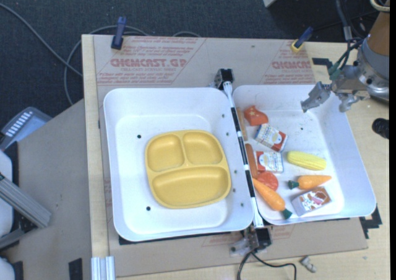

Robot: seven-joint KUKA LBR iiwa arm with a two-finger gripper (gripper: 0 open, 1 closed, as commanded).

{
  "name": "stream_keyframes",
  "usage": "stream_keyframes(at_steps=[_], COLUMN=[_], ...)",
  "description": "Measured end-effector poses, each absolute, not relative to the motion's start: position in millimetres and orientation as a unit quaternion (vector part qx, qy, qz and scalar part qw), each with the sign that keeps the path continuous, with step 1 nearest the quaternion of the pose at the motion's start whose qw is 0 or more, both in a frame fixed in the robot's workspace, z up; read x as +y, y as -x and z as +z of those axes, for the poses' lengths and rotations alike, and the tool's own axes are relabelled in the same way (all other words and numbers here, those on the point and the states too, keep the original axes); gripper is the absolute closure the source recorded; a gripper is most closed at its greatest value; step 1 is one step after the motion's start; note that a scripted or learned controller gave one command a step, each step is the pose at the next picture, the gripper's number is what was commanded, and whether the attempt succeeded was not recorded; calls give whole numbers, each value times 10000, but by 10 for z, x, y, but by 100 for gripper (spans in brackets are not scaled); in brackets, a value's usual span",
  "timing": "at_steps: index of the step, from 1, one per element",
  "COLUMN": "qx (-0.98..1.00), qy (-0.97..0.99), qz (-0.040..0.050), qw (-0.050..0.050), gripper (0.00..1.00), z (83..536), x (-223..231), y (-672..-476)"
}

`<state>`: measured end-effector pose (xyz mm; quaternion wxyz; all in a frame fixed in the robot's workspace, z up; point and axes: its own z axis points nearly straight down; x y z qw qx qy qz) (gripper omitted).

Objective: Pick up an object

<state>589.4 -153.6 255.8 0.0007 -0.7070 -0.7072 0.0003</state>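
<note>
We log the gripper (328, 98) above the right bin's (357, 155) far corner, fingers spread wide, holding nothing. Toy corn (306, 160), carrot (312, 181) and packets lie below-left of it.

Two white bins: left bin (124, 118), right bin (346, 142). Yellow three-compartment tray (185, 168) in the left bin. Grey metallic gripper (328, 100); grey fingers (314, 97). Below and left of the fingers: red-orange piece (254, 116); white packet with red print (271, 137); second red-and-white packet (270, 161). Directly below the fingers: yellow corn cob (306, 160); small orange carrot with green tip (311, 181); grey packet with dark red label (311, 200), print illegible. Farther below and left: larger orange carrot (268, 196), green-tipped; red item (266, 179), possibly a tomato. Bench board (185, 62) tan with red lettering. Blue clip (117, 32); blue-and-yellow clip (301, 39).
</note>
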Motion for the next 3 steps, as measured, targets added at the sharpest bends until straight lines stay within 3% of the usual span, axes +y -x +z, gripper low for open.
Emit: stream_keyframes(at_steps=[1, 2, 3], qx=[-7074, -7070, -7068], qy=[7069, 7072, 7074], qz=[-4, 5, -1], qw=[-2, 13, 5], gripper=[0, 0, 100], z=[847, 845, 943], x=[-968, -950, -947], y=[-6122, -5816, -5820])
